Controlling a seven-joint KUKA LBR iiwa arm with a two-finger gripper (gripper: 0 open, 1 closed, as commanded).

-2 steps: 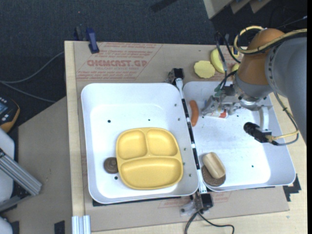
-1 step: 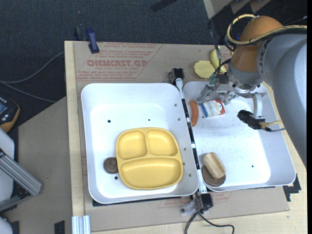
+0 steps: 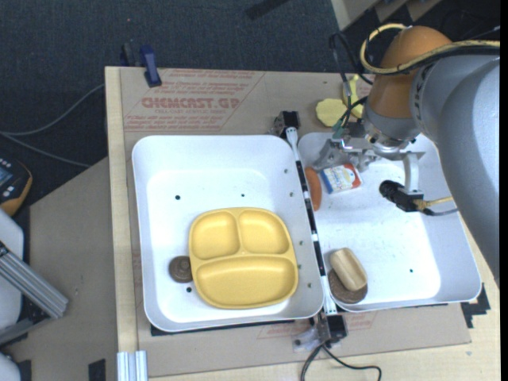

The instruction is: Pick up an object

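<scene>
White and blue, a small packet (image 3: 343,178) lies at the far left of the right bin (image 3: 413,252), just under the hand (image 3: 355,151); whether that hand is spread or pinching, I cannot tell. It looks light, crinkly and slippery; pinch across its narrow sides.

Bins (image 3: 159,213): I note plain white, both.
Divided plate (image 3: 241,257): yellow.
Round piece (image 3: 181,269) beside it: brown.
Block (image 3: 348,270), right bin: tan.
Packet (image 3: 341,178): white, red and blue print.
Arm (image 3: 468,109): grey, orange band.
Desk (image 3: 119,213): tan, red lettering.
</scene>
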